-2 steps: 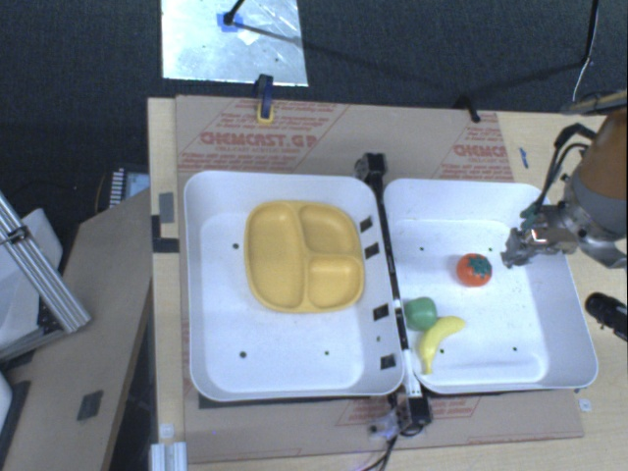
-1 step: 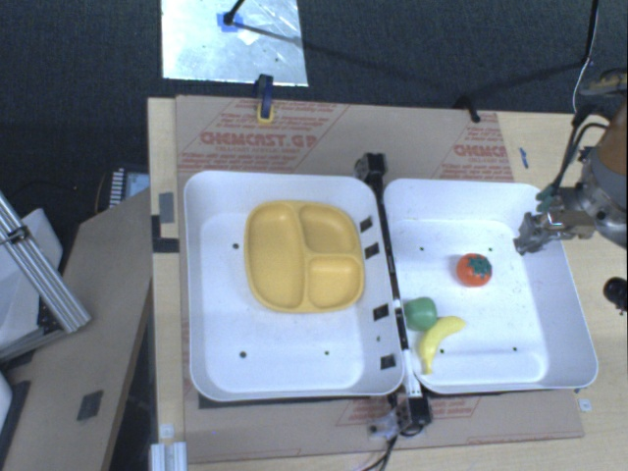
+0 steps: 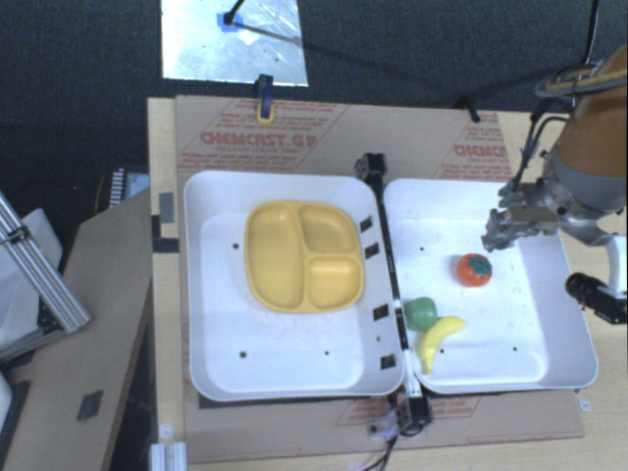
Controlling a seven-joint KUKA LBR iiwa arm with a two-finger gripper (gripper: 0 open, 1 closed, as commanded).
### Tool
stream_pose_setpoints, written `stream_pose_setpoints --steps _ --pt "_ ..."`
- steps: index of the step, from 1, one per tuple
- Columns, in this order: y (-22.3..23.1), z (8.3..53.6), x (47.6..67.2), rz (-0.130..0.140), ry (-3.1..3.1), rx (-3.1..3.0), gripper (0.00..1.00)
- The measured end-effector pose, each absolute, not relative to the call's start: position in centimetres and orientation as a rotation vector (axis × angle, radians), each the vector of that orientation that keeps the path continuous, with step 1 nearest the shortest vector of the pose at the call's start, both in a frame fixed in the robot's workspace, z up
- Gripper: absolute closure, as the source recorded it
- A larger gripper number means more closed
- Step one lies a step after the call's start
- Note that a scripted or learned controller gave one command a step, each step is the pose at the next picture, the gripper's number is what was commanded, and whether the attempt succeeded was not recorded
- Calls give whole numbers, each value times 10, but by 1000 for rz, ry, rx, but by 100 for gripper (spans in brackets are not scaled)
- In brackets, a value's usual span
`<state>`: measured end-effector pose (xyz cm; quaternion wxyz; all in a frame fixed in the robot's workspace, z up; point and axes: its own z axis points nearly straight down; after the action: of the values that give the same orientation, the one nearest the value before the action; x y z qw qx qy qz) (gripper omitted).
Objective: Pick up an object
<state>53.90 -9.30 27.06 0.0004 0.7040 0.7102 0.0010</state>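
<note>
Orange ball (image 3: 474, 270): located just left and nearer of the end effector (image 3: 498, 232), whose finger state cannot be told.

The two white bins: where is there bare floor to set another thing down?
In the right bin, bare floor runs along the near edge right of the banana and across the far left corner. It is crowded around the tomato, beside the gripper, and where the green fruit touches the banana. In the left bin, the yellow tray leaves only bare margins.
</note>
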Motion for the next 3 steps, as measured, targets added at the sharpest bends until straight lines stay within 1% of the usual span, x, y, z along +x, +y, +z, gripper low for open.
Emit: stream_pose_setpoints --steps 1,2,3 --pt "-48 270 542 3 2230 2211 100" --pt "-2 267 552 3 2230 2211 100" --pt "48 247 553 1 2232 2212 100"
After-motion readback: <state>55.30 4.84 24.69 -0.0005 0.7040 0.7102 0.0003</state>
